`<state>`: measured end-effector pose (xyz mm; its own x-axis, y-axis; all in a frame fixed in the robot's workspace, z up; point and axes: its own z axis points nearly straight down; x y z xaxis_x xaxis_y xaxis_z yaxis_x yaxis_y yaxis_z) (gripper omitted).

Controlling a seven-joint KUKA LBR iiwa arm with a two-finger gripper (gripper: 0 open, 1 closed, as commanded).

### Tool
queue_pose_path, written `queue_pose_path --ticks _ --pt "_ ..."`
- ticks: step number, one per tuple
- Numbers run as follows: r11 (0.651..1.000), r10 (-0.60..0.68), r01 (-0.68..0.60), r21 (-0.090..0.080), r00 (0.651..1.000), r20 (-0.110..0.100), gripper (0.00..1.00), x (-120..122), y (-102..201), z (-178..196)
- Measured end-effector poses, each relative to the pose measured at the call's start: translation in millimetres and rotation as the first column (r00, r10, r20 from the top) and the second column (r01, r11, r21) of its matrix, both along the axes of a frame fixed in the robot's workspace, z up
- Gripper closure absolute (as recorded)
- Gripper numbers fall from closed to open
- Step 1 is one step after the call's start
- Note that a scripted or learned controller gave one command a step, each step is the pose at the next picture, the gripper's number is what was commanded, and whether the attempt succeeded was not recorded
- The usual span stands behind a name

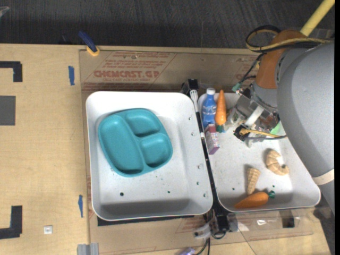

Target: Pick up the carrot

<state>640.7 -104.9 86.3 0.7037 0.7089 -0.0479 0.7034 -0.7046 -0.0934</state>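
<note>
Carrot (253,200) lies flat in right bin (297,187), near front wall, approx 6 o'clock of bin. Long axis runs 3-to-9, green top at 3 end. Gripper (249,122) sits at bin's 12 o'clock, among clutter; grip state: cannot tell. Carrot bears 6 o'clock from gripper, well apart, ice-cream cone (252,178) between. Judged: approach needs jaws across the axis.

Carrot (253,199) in right bin (297,193), near front wall

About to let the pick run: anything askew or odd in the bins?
Nothing spilled or damaged. The carrot lies flat at the right bin's near wall; the gripper is at the far end, amid bottles.
</note>
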Motion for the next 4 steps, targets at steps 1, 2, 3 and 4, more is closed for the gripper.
queue_pose_path --ticks 1,2,3,4 --pt "1.000 0.001 0.000 -0.019 0.999 0.049 1.00 10 -1 13" --pt "0.946 -0.320 0.324 -0.030 0.942 0.102 1.00 -5 55 101" --pt "0.945 -0.322 0.327 -0.033 0.942 0.098 0.00 -7 53 98" --pt "0.880 -0.468 0.473 -0.031 0.878 0.102 0.00 -19 -3 14"
